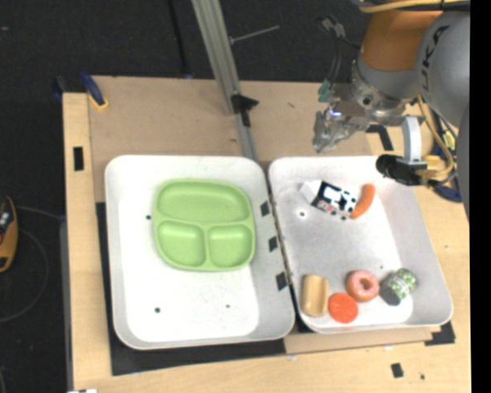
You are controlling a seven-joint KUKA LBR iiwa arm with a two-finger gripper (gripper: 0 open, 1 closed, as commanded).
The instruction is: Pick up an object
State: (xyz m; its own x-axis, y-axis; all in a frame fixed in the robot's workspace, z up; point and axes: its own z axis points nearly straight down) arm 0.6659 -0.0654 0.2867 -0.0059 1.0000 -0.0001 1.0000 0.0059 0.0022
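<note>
Objects for the pick all sit in your right bin point(409, 219). Near its far edge: a small black-and-white box point(331, 196), tilted, with an orange sausage-shaped piece point(363, 201) just beside it on the right, touching or nearly so. Along the near edge, a row: tan bread-like cylinder point(314, 294), round orange-red item point(342, 308), pink frosted donut point(362, 284), green-and-grey speckled lump point(399, 285). Donut and orange-red item touch; the lump sits just beside the donut.

Left bin point(131, 301) carries a green divided plate point(204, 224) with three compartments, lying flat.

Your claw point(329, 137) hangs above the far rim of the right bin, over bare wooden surface point(164, 117), pointing down. Whether its tips are spread or pressed together, you cannot tell from this angle; nothing is seen between them. It is well apart from the near row, closer to the black-and-white box.

A grey metal post point(221, 56) rises behind the bins.
</note>
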